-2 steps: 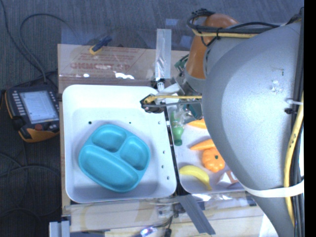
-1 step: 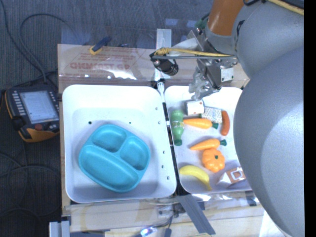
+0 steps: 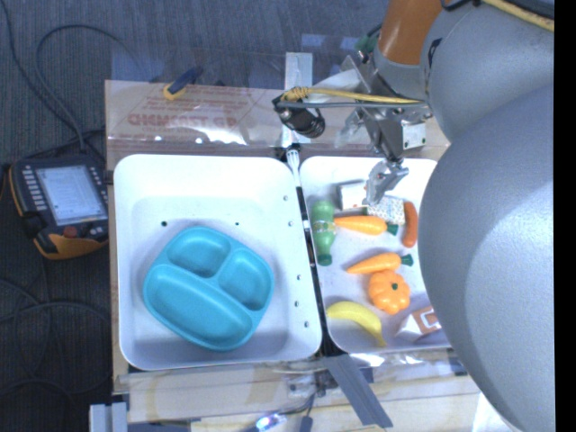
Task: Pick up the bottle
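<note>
Camera view | hand low over right bin, grip state unreadable | green bottle against bin's left wall | left bin holding blue tray

Robot arm: broad, smooth grey rounded casing with an orange band above the wrist. A yellow cable runs beside metallic wrist hardware. The gripper has slim silver-grey metal fingers.

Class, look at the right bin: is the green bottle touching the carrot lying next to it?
Touching. In the camera view, the carrot's leafy end lies against the green bottle, with no white bin floor showing between them.
</note>
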### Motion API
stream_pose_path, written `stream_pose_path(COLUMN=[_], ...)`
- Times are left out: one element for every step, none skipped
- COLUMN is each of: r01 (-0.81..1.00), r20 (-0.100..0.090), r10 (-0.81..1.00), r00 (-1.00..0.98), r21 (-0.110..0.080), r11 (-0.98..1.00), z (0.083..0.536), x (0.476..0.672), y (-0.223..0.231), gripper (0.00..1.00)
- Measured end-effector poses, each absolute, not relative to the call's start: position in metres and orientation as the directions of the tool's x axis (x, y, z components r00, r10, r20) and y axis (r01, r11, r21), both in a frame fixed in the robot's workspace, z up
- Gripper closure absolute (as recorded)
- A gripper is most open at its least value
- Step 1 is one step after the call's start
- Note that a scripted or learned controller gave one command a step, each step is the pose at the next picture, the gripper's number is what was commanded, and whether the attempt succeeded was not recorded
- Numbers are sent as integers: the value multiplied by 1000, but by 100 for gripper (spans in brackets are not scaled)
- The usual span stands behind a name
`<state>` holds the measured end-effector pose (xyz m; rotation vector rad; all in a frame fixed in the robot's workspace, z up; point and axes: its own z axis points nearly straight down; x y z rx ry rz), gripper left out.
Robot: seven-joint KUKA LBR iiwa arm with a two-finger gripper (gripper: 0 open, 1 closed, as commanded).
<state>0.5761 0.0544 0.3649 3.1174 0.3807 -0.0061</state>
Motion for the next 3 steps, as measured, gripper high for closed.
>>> stream_pose_path(r01=[418, 346, 217], r20=[-8, -6, -5], r10=[418, 346, 217], r00=[909, 938, 976], r21=[-1, -1, 0], r11=[-909, -938, -976], z=[208, 234, 170], x=[648, 604, 614], y=[131, 142, 223], gripper=[0, 0, 0])
